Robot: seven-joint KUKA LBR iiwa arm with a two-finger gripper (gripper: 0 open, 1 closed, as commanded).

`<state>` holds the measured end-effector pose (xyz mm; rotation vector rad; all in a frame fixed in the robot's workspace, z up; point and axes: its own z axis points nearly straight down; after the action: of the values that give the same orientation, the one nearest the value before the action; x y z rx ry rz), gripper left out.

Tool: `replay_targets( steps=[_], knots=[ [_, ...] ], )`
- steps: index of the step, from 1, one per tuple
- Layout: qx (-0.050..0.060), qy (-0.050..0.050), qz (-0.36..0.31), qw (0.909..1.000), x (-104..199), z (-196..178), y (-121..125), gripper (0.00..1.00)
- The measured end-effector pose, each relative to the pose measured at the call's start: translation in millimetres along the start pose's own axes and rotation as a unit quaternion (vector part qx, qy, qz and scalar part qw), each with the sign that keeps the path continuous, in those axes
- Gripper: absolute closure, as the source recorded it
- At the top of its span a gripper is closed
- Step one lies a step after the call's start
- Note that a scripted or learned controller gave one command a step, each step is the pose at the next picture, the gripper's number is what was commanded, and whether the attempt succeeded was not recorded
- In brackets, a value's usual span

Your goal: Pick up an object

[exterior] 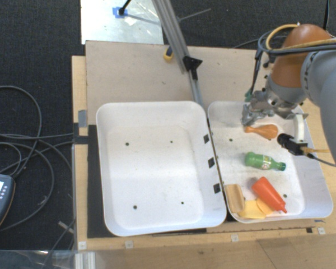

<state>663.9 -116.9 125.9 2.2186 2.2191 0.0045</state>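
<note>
The orange-brown toy piece (264, 131), shaped like a drumstick, lies in the right bin (227, 122), in the part of the bin toward 12 o'clock. The pincer (253, 115) is at the toy's 10 o'clock end, very close to it. I cannot tell if it touches the toy, and I cannot tell if the pincer is open or closed. The toy lies flat on the bin floor.

At 6 o'clock from the toy lies a green bottle (263, 161) on its side, with its cap toward 3 o'clock. Further toward 6 o'clock is an orange-red bottle (269, 194), also on its side. Just beside it, at its 8 o'clock, are some yellow flat pieces (253, 209), and a tan block (234, 195) stands near the bin's wall at 9 o'clock.

The left bin (151, 167) is next to the right bin, and the 2 touch along 1 edge. Both stand on the brown surface (134, 72). The grey arm (325, 77) comes in from 3 o'clock.
</note>
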Motion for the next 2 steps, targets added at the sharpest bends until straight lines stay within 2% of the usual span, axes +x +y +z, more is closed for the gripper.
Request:
replay_targets(
  steps=[1,2],
  knots=[
    [-0.001,0.0,0.0,1.0,-7,-47,-2,1.0],
    [-0.002,0.0,-0.003,1.0,3,-108,0,1.0]
  ],
)
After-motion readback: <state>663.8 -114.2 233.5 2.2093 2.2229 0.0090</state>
